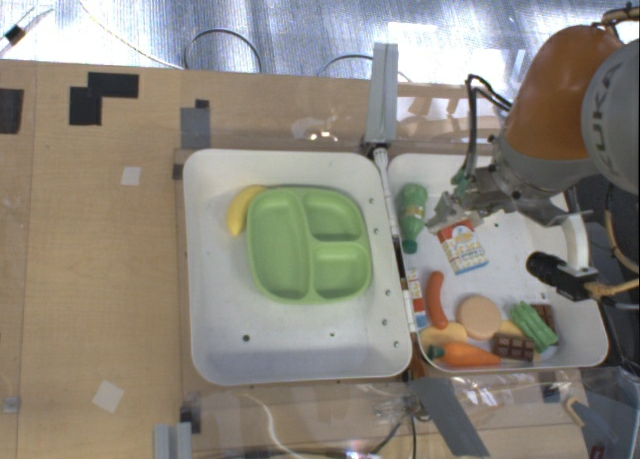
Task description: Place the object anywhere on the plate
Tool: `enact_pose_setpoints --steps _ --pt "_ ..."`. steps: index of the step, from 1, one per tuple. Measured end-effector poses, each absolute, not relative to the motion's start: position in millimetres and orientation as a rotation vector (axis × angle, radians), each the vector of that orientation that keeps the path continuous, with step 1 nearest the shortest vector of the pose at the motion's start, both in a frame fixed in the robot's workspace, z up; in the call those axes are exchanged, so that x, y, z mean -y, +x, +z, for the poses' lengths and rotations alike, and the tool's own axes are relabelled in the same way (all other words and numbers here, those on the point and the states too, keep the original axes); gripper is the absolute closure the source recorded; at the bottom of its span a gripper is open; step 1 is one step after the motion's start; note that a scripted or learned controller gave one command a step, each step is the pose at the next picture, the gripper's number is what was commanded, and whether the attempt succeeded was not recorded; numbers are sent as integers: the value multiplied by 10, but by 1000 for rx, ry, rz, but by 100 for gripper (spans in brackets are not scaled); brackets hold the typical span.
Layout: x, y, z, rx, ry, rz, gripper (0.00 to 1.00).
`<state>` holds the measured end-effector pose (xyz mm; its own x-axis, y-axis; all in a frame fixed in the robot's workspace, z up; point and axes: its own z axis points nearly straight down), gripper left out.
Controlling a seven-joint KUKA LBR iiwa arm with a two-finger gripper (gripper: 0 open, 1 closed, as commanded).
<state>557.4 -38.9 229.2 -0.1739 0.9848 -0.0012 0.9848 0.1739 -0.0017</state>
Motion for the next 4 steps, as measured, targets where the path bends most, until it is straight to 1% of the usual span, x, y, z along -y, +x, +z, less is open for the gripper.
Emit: enact_pose_setpoints --steps 1,2,3,4 --pt "-231 5891 1927 2678 -1640 1 100" --pt "-226 5894 1933 2678 -1641 1 0" --pt "131 6149 1853 2401 -2026 2 0" --pt "113 6163 1933 2412 -2013 4 100"
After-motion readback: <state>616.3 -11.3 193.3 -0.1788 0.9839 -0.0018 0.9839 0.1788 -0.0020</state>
